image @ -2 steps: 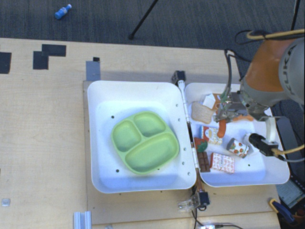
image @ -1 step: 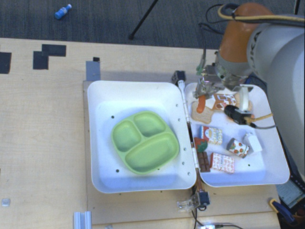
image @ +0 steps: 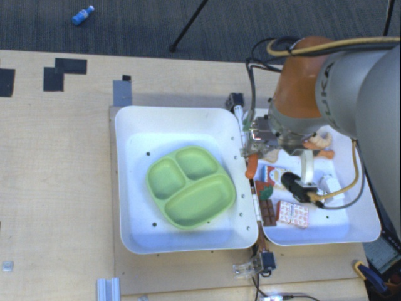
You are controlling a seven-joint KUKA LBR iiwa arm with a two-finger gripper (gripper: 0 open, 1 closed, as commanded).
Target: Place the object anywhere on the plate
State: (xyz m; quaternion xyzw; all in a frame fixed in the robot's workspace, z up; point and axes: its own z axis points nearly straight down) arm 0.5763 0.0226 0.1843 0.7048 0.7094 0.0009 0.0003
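Over the left edge of the right bin (image: 360, 234) is where your gripper (image: 255, 138) sits, low, right by the rim it shares with the left bin (image: 123, 168). You can't tell from this angle whether it's released or clenched, and nothing is visibly held. I read this as the pick step, with the place not yet started: the plate (image: 191, 187) is bare in all three compartments.

Likely target is the orange piece (image: 252, 167), just below the gripper in view, lying against that shared rim. That's a guess, since the task doesn't name the object.

Next move, as I judge it: get a confirmed grasp, lift clear of the rim, carry view-left across it, and lower onto the plate. The plate is near, left of and a bit below the gripper in view, skewed in its bin and clear of the walls. Any compartment will do, so your aim needn't be tight.

In the way:
- Shared rim, directly between gripper and plate. A low carry would clip it.
- The orange piece hugs the wall, so there's little room on that side. It could slip or get pushed.
- Clutter below-right of the gripper: small card (image: 268, 175), chocolate bar (image: 268, 211), red-and-white packet (image: 293, 214). They're packed close, so a double pick is possible.
- Peach item (image: 321, 142) right of the gripper, partly under the arm. Can't make it out.

The blue bottle (image: 82, 15) is on the floor far up-left, off the table (image: 56, 187). Ignore it.
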